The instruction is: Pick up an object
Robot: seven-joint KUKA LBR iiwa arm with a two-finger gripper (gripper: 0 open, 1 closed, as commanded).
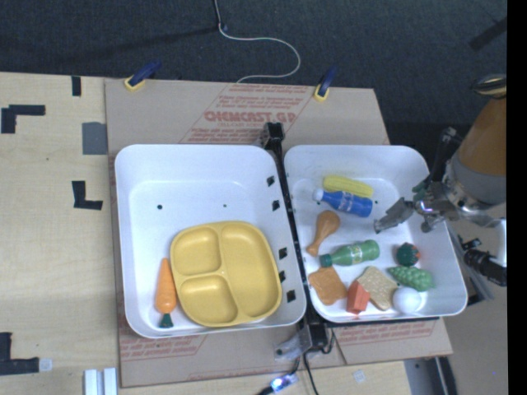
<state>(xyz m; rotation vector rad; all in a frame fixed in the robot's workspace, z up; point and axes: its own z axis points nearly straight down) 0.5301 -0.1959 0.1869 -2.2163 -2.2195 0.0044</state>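
The right bin point(395, 156) holds several toy foods: a yellow corn cob point(347, 186), a blue bottle point(347, 204), a tan drumstick point(322, 231), a green bottle point(352, 253), a toast slice point(328, 285), a red piece point(357, 299), a bread slice point(379, 285), a white egg point(408, 301), green grapes point(412, 278) and a dark green round piece point(406, 254). My gripper point(409, 218) hangs over the bin's right side, above the dark green piece and to the right of the blue bottle. Its fingers are open, with nothing between them.
The left bin point(140, 171) holds a yellow divided plate point(224, 271) and an orange carrot point(165, 290) along its left wall. Both bins rest on cardboard point(247, 113) clamped at the back. The arm's grey body point(482, 167) stands past the right bin's right wall.
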